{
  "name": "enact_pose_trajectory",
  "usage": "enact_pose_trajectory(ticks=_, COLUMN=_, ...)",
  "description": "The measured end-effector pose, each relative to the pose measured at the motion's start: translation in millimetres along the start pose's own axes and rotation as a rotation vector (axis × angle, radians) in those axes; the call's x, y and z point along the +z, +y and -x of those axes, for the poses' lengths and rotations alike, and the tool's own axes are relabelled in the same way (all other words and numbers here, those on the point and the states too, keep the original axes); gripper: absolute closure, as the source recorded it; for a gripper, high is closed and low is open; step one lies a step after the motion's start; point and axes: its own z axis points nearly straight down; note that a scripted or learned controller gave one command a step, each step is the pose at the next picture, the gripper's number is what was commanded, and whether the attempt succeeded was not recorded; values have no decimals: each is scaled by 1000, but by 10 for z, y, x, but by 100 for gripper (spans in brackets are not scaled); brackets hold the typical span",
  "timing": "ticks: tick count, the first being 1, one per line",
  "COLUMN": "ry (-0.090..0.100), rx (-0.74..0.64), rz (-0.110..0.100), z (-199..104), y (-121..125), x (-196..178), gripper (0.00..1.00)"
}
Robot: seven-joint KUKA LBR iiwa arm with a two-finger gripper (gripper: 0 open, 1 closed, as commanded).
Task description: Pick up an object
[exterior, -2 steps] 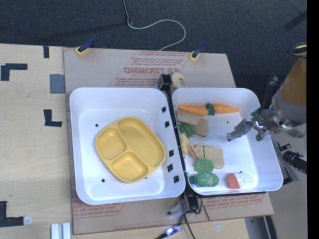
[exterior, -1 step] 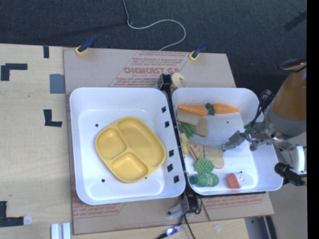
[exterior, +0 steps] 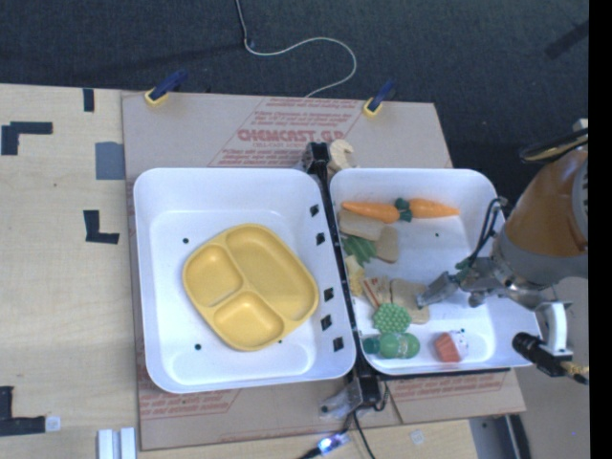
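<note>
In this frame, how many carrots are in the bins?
2. Both lie end to end along the far side of the right bin: one carrot to the left, the other carrot to its right. The clutter could hide more.

A white cable [exterior: 304, 48] loops over the dark floor [exterior: 115, 27] beyond the cardboard sheet [exterior: 287, 132], clamped by two blue-yellow clips [exterior: 164, 87].

Glossy white plastic bins [exterior: 153, 256], smooth yellow plastic tray [exterior: 251, 286] — matt cardboard [exterior: 287, 132], seemingly, beneath.

Toy carrots [exterior: 400, 209] across right bin [exterior: 478, 185]
</note>
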Motion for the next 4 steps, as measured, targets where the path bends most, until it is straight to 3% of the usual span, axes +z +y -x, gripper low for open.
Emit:
enact_pose_trajectory(ticks=1, ry=-2, rx=0, rz=6, z=0, y=6, x=239, gripper=0)
enact_pose_trajectory(ticks=2, ry=1, rx=-1, rz=10, z=-13, y=25, x=109, gripper=100)
enact_pose_trajectory(ticks=4, ry=-3, rx=-2, rz=10, z=-136, y=143, x=-1051, gripper=100)
